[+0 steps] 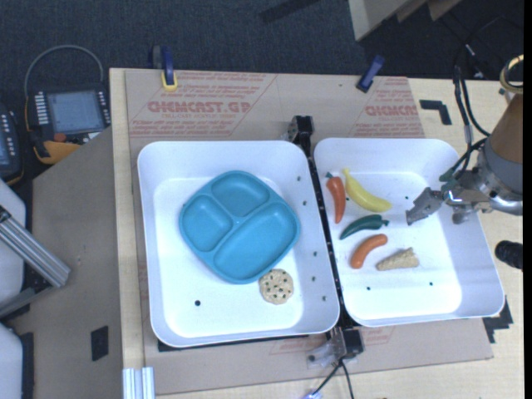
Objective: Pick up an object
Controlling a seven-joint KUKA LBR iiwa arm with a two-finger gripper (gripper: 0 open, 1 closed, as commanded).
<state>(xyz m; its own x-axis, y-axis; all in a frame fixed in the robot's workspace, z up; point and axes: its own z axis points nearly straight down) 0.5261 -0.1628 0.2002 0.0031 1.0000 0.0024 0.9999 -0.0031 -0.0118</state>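
Hand [426,207], grip state indiscernible, is hovering in right bin [474,298] just right of green pepper [363,224], risking a miss since banana [366,193], sausage [367,249] are crowding it.

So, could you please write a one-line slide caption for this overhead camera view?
Grey two-finger gripper hovers over the right white bin beside toy foods; a blue divided plate and a cookie lie in the left bin.
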